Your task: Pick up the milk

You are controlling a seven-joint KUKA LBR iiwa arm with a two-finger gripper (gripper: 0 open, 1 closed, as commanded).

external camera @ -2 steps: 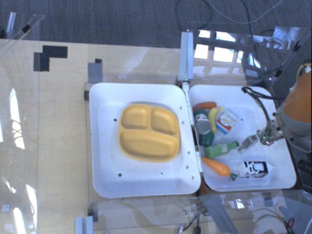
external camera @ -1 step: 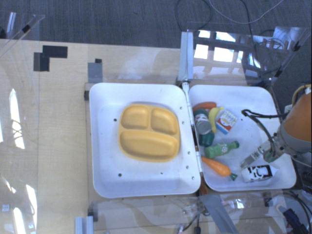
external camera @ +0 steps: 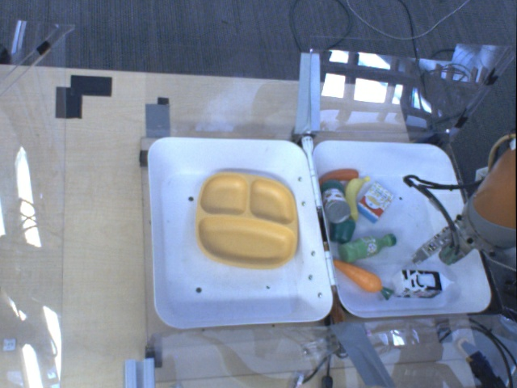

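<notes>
While the milk (external camera: 421, 283), a small black-and-white carton lying flat in the right bin (external camera: 477, 289) near its front edge, sits untouched, the gripper (external camera: 432, 249) hovers just above and behind it. Approach seems the step in hand. Whether the fingers are apart, I cannot tell. Next: descend squarely over the carton.

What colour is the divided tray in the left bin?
The divided tray is yellow, plain with no pattern; the camera view shows it clearly.
</notes>
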